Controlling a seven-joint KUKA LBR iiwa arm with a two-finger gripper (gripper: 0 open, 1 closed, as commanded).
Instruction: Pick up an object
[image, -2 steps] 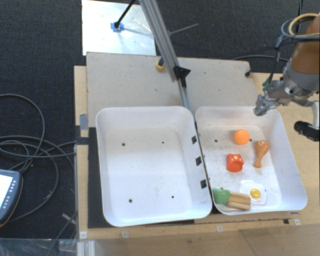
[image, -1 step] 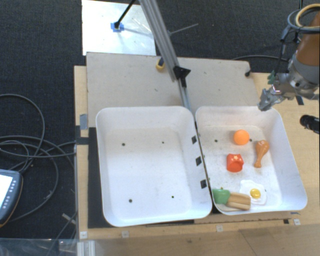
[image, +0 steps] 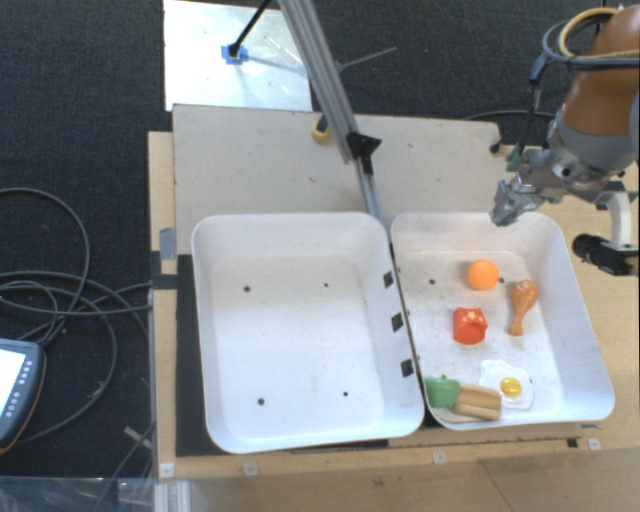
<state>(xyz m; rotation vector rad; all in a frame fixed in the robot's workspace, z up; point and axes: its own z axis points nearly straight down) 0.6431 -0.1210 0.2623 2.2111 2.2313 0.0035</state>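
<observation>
The gripper (image: 508, 212) hangs over the far rim of the right bin (image: 585, 330), whether apart or together I cannot tell, probably poised to drop toward the orange ball (image: 483, 274), nearest that rim, with the red piece (image: 469, 325) and drumstick (image: 522, 304) beyond.

We see two white bins: the left bin (image: 300, 330) and the right bin (image: 570, 300) touch along one edge on the worktop (image: 420, 160). A grey pole (image: 330, 80) slants above them. Black cables (image: 70, 290) and a tablet (image: 15, 385) lie on the dark floor (image: 80, 100).
</observation>
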